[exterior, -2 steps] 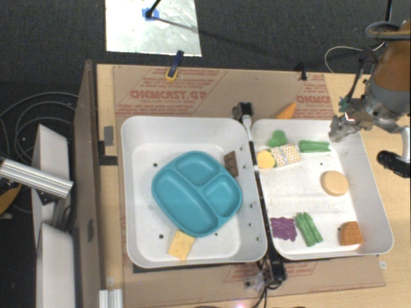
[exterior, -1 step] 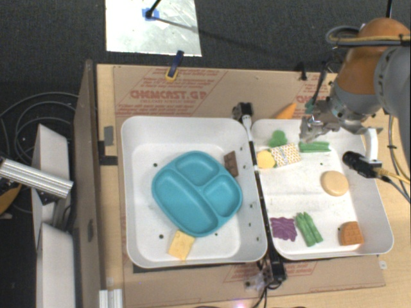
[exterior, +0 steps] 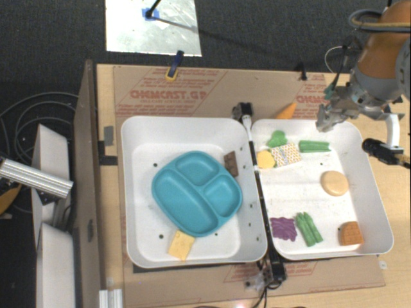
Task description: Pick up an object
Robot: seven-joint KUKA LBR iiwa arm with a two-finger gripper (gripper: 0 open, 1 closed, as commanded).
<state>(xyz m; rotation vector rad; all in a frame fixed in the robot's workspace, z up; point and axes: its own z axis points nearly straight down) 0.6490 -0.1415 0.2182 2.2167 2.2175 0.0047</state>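
Hovering gripper (exterior: 326, 122) above smooth green bar (exterior: 313, 146); round tan puck (exterior: 334, 183) nearby.

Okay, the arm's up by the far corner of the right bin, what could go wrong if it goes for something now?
The gripper sits by the right bin's far rim, so a straight descent might hit the rim. The nearest item, the green piece, lies close to that wall, leaving little room around it. Further left, the patterned piece, yellow piece and green leafy piece crowd together, so a grasp there may nudge or catch a neighbour.
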